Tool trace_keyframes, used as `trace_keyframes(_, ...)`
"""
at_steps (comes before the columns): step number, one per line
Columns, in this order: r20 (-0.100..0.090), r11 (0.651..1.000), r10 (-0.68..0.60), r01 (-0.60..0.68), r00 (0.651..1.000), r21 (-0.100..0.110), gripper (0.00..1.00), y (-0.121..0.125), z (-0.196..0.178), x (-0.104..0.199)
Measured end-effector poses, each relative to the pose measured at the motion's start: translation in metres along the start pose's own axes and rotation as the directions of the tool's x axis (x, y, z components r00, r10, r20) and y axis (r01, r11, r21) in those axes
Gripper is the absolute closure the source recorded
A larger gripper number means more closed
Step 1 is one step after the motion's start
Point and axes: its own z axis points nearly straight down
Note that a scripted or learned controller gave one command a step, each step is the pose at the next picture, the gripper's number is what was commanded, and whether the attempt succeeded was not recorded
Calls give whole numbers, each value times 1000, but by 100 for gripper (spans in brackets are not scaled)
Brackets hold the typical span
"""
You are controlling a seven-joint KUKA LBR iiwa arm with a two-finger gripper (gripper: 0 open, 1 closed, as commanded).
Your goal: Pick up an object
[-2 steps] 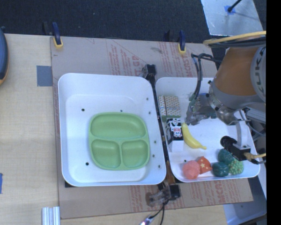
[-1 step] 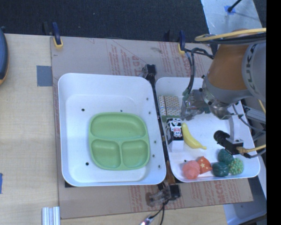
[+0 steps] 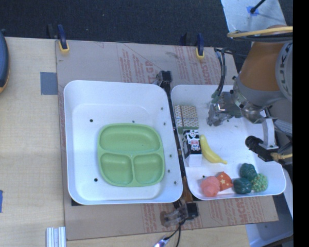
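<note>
A wooden bench (image 3: 26, 138) holds two white bins. In the right bin (image 3: 224, 91), a toy banana (image 3: 211, 151) lies just below the gripper (image 3: 219, 112), whose state is unclear; a straight descent seems best.

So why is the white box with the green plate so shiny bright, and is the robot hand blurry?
In the camera view, strong overhead light washes out the left bin, so its walls nearly vanish around the green tray; the gripper looks soft and smeared, too blurred for detail, and casts a faint shadow on the right bin; the banana is sharper.
</note>
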Motion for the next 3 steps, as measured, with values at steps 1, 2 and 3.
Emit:
trace_keyframes(1,-3,1000,-7,7,1000,4,100,-4,1,56)
trace_keyframes(2,-1,1000,-4,4,1000,4,0,-4,1,54)
trace_keyframes(3,-2,1000,-4,4,1000,-1,0,24,0,74)
